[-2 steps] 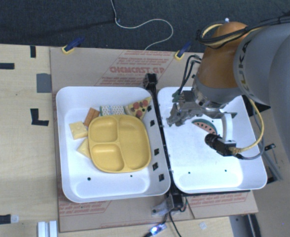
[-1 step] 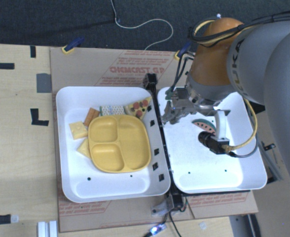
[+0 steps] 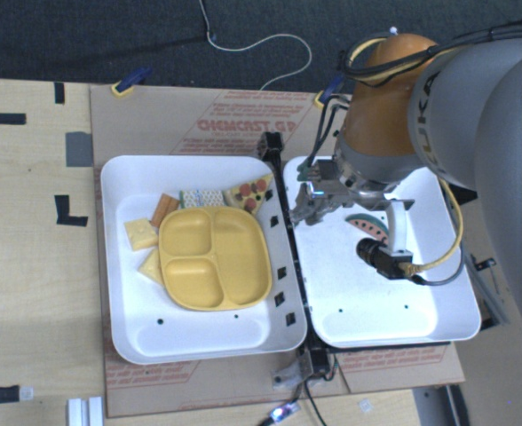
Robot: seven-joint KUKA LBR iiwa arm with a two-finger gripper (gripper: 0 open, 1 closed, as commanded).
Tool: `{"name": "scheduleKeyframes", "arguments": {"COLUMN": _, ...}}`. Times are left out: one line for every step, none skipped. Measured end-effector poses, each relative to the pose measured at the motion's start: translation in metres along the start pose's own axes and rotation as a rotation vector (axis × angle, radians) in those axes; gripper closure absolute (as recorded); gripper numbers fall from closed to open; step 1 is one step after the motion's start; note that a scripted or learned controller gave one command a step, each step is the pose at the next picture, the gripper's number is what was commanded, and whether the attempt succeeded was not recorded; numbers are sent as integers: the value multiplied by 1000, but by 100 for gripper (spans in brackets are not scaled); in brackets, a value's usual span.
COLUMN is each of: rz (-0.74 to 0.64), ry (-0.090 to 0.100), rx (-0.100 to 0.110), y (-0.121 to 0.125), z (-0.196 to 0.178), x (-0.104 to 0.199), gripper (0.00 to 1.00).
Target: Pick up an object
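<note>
Watermelon-slice toy (image 3: 368, 225) lies in the right bin (image 3: 438, 322), partly under the arm's wrist.
Reaching in from the right, the arm (image 3: 394, 105) bends down over that bin's upper left, gripper (image 3: 312, 204) near the divider; its grip state cannot be told. The left bin (image 3: 123, 327) holds a yellow divided plate (image 3: 215, 257) and small toy foods (image 3: 168, 209).

Single fixed overhead camera, slanted downward, both white bins (image 3: 119, 238) in frame

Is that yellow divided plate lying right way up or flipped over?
Right way up. The yellow plate lies flat in the left bin, its three compartments hollow and facing up. Some smaller toy food pieces are tucked under its edges.
</note>
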State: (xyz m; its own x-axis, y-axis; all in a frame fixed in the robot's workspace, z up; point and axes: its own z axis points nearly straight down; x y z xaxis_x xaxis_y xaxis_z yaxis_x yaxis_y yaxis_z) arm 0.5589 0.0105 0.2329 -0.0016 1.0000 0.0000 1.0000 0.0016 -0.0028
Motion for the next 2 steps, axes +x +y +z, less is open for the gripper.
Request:
{"name": "scheduleKeyframes", "arguments": {"rz": 1, "ry": -1, "rx": 2, "y": 5, "z": 18, "x": 5, "gripper": 100}}
{"name": "scheduleKeyframes", "arguments": {"rz": 0, "ry": 0, "rx": -1, "y": 9, "z": 7, "x": 8, "gripper": 100}}
